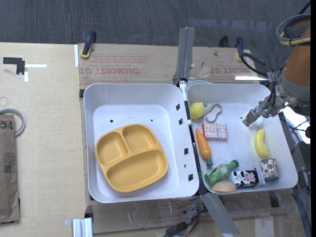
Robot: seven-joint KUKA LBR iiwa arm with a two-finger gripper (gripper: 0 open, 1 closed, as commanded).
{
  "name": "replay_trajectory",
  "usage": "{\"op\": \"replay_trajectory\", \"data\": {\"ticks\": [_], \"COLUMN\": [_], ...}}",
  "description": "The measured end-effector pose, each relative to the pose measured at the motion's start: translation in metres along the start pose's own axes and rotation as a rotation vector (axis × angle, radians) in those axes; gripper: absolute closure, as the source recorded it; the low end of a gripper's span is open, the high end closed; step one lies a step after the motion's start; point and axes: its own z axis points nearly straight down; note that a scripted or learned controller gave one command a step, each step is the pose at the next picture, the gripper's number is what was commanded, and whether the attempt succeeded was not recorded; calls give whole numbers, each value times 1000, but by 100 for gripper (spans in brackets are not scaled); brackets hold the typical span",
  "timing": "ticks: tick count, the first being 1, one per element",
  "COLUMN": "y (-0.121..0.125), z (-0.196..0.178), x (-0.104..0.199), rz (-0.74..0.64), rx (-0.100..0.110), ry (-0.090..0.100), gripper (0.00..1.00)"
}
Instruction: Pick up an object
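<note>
Cardboard (148, 63) behind bins reads "CHEMCAST GP", inverted.

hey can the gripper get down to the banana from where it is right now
Probably yes. The gripper hovers in the right bin just up and left of the banana, which lies alone on the white floor, apart from the small can below it.
</note>
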Motion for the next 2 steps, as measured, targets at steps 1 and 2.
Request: {"op": "replay_trajectory", "data": {"ticks": [1, 2], "y": [0, -43], "z": [0, 32], "x": [0, -43], "rz": [1, 9], "rx": [0, 1], "ry": [0, 1], "gripper": [0, 0]}}
